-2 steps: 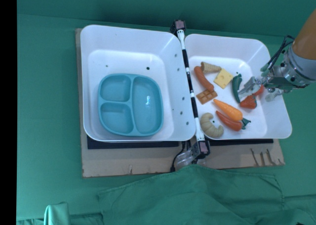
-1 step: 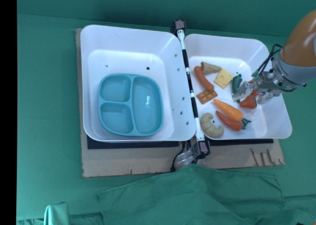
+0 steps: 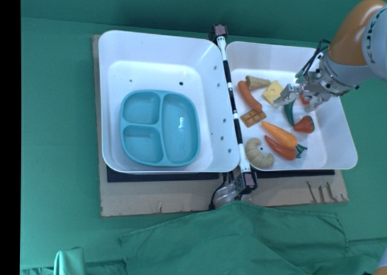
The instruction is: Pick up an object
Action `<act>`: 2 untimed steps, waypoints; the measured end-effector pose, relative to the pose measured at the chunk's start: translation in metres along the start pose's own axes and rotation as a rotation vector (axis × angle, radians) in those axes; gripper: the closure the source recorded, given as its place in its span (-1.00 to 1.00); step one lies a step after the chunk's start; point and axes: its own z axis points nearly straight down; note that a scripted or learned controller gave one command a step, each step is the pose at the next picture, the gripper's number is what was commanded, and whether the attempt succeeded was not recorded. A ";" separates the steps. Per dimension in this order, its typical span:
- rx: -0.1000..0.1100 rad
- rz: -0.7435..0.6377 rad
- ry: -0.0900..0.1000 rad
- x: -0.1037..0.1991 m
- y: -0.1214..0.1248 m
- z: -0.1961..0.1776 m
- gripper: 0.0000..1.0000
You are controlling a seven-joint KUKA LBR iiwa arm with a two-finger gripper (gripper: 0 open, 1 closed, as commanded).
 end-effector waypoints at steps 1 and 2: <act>-0.004 -0.001 -0.001 0.000 0.070 0.002 -1.00; 0.021 -0.004 0.004 0.000 0.101 0.003 -1.00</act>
